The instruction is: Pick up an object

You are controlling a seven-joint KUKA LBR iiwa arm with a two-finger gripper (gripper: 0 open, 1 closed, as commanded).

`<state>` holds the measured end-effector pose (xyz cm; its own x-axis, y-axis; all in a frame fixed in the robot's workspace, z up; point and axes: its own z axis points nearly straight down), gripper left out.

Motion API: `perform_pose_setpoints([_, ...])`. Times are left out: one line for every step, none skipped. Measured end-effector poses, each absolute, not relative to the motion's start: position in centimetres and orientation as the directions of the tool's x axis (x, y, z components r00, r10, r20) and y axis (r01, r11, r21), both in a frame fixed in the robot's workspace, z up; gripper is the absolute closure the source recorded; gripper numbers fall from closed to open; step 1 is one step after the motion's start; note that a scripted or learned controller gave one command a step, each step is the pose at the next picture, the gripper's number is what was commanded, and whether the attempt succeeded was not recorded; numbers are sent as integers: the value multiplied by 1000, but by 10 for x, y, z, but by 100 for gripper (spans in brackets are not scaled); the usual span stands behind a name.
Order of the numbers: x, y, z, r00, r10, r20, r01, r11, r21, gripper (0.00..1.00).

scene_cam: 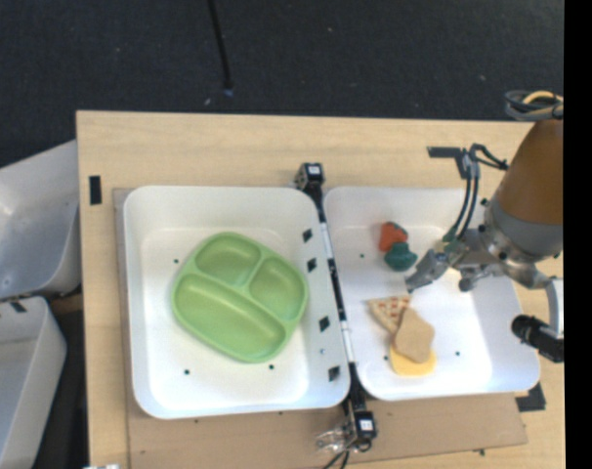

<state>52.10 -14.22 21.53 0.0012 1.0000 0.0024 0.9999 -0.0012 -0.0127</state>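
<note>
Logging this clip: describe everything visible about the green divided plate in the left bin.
The green divided plate is a pale lime tray, seemingly smooth plastic, roughly oval with rounded corners. Raised ridges split it into three compartments: one long one along its lower-left side and two smaller ones toward the upper right. It lies flat, right side up, turned at a diagonal, near the middle of the left bin, resting on the bin's white floor. No food lies in it.
</note>
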Motion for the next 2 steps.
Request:
perform_pose_setpoints([524, -142, 222, -2, 1000, 0, 1000, 2, 1, 0])
perform_pose_setpoints([516, -144, 177, 1, 1000, -1, 1000, -1, -3, 0])
